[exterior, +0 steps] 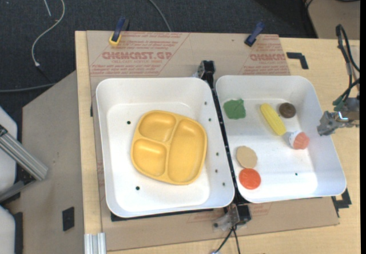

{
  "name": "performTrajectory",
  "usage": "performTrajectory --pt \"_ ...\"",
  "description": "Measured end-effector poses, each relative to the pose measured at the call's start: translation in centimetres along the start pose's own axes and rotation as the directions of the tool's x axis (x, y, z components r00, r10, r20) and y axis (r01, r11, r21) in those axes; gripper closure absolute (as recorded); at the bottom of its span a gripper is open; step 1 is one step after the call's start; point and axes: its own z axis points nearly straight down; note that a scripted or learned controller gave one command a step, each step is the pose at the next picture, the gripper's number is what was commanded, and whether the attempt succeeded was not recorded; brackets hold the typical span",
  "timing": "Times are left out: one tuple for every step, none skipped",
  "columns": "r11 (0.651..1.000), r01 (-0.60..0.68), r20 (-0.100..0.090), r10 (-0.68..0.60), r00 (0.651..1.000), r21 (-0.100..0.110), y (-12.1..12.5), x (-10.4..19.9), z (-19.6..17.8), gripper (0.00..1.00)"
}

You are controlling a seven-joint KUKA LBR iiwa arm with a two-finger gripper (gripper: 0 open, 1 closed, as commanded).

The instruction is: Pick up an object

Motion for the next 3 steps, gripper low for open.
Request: performTrajectory --pt "1.0 0.004 -0.004 -0.004 1.0 0.006 2.1 4.5 1.1 1.0" --pt "1.0 0.006 -0.005 -0.006 1.0 0.004 4.4 10.3 1.8 1.0" --pt "1.0 0.005 -0.004 -0.005 1.0 0.004 6.4 15.4 2.7 1.0"
